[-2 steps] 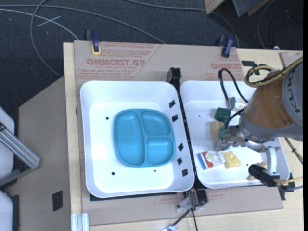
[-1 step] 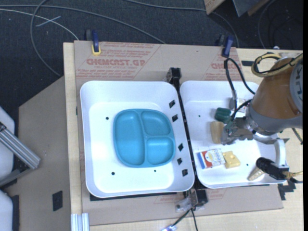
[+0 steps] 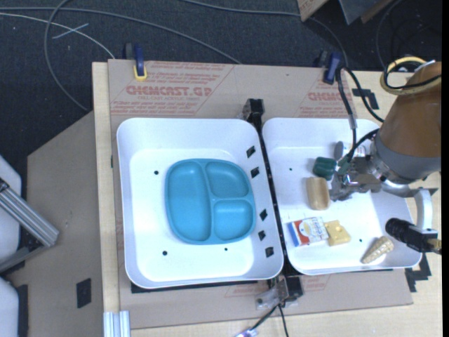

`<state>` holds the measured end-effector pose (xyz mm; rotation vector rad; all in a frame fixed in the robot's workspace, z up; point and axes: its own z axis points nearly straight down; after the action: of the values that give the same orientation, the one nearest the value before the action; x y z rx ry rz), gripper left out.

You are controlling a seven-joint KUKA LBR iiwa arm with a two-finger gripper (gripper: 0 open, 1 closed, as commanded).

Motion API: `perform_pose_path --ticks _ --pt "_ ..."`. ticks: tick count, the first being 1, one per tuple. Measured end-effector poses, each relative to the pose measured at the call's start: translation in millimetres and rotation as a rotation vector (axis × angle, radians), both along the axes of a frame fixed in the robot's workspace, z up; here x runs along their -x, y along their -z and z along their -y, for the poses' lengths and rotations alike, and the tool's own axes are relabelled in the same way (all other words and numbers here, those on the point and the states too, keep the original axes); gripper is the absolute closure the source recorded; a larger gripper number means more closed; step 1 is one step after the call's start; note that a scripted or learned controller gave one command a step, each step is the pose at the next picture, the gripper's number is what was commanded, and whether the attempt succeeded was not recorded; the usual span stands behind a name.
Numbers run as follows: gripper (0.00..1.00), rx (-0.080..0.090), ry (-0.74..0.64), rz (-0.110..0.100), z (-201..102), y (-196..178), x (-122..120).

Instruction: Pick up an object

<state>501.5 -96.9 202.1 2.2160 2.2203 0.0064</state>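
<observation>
In the right bin [image 3: 302,140] lie a dark green object [image 3: 323,166], a tan bread-like piece [image 3: 318,193], a small red, white and blue box [image 3: 309,231], a pale yellow block [image 3: 338,232] and a ridged beige piece [image 3: 377,250]. My gripper [image 3: 344,185] hangs low over the bin's middle, just right of the tan piece and below the green object. Nothing is visibly between its fingers.
The left bin [image 3: 140,209] holds a blue three-compartment plate [image 3: 210,200]. Black clips run along the divider [image 3: 263,181] between the bins. The arm's grey and orange body [image 3: 414,128] covers the right bin's far right side. Cables trail behind the bench.
</observation>
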Motion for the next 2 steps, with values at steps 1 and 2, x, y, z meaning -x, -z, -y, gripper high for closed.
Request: perform_pose_path --ticks 1,2 --pt "1.00 0.000 0.000 0.000 -0.5 -43.4 -2.9" --pt "1.00 -0.001 -0.003 -0.006 -47.5 -29.7 -23.3"
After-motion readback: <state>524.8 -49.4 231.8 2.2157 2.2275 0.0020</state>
